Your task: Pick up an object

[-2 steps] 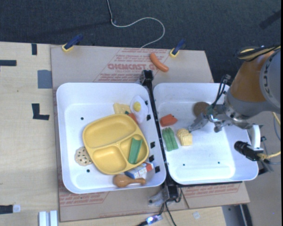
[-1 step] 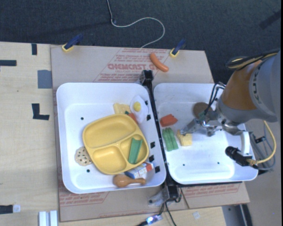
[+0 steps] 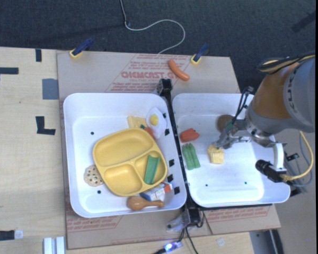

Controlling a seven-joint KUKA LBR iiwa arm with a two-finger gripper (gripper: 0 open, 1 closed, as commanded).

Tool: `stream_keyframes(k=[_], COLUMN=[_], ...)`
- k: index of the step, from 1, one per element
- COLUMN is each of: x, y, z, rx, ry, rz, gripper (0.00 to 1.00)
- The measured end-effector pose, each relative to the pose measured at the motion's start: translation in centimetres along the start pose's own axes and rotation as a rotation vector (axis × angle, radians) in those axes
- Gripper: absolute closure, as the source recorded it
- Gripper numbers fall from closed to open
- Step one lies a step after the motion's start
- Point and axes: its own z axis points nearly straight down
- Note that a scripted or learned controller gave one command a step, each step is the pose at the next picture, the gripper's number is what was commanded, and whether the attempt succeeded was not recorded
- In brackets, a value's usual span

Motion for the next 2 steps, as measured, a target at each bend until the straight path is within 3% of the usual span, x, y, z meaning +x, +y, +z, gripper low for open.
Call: stream_keyframes(k=[1, 2], x=[0.1, -0.2], y=[-0.2, 0.0], z=[-4.3, -10.5], rx=[0.018, 0.017], ry=[-0.001, -0.001], rz=[0.001, 0.001], gripper=[1.00, 1.00])
